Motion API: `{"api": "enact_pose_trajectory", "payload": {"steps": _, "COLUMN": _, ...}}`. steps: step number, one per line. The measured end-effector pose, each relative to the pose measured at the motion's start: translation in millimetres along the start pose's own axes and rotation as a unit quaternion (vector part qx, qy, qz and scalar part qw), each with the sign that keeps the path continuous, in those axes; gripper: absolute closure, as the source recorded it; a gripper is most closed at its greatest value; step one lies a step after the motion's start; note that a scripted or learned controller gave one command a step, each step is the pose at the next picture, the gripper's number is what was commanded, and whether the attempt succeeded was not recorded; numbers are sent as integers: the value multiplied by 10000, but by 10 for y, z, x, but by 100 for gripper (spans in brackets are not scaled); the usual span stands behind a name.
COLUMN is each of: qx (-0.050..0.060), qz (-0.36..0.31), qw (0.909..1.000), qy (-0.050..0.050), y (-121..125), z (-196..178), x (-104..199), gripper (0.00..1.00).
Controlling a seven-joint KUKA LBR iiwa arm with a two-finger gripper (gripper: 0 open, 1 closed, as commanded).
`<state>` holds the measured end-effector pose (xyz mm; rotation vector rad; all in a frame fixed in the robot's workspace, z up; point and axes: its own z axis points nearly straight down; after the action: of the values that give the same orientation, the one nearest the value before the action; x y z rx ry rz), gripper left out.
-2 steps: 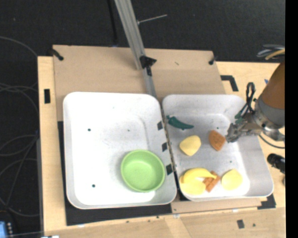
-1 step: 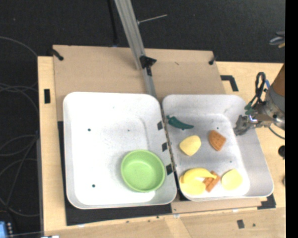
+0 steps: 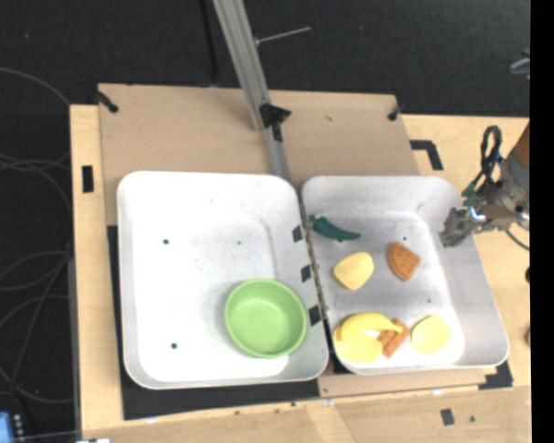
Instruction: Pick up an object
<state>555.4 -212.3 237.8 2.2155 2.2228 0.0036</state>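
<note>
two white bins sat side by side on a tan bench [image 3: 212,127] over dark carpet. no writing could be read on anything. the left bin [image 3: 194,210] held a green bowl [image 3: 266,317] near its front right corner. the right bin [image 3: 369,201] held a teal piece [image 3: 334,230], a pale yellow lump [image 3: 354,270], an orange chunk [image 3: 404,262], a yellow piece [image 3: 363,333] touching a small orange bit [image 3: 392,341], and a yellow round [image 3: 430,334]. the gripper [image 3: 457,227] hung at the right bin's right rim, nothing between its tips; open or closed could not be told. a metal pole [image 3: 245,58] rose behind the bins.
</note>
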Motion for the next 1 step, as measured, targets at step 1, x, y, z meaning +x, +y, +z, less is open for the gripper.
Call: {"api": "enact_pose_trajectory", "payload": {"steps": 1, "qx": 5, "qz": -23, "qw": 10000, "qy": 8, "y": 189, "z": -78, "x": 460, "gripper": 100}}
